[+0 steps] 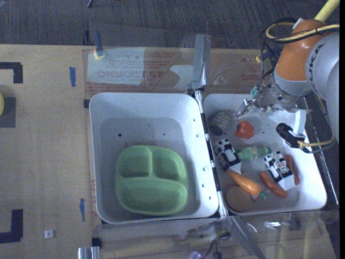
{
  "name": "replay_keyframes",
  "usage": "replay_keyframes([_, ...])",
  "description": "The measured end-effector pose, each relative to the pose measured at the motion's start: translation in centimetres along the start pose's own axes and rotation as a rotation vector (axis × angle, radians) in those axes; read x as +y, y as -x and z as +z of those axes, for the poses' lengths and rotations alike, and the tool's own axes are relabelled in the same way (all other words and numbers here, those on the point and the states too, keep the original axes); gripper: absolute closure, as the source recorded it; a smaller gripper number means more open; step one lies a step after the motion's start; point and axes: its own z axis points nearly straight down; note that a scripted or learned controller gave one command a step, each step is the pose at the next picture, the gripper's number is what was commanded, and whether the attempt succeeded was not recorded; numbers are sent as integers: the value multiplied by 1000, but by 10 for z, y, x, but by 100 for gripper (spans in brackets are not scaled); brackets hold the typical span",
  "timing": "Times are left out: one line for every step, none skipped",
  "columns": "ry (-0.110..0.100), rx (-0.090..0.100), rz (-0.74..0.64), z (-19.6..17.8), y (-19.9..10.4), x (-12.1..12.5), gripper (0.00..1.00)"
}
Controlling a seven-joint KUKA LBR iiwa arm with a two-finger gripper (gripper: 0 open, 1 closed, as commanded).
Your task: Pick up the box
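Camera view: gripper [257,108] state unclear above cow-print box [227,154]; no label text legible.

A grey, rounded arm casing [326,63] is seen, capped by a glossy orange band [297,55] above the wrist. Yellow and black cables [288,32] are looped over the orange band. Beneath it, a narrower metallic wrist section is fitted, ending in the gripper [257,104], whose parts appear pale grey and silver with small dark details. A black cable with a yellow-marked end [294,136] is trailed from the gripper's side
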Motion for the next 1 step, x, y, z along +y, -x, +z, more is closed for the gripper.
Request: replay_keyframes([4,-1,-22,19,-40,-109,0])
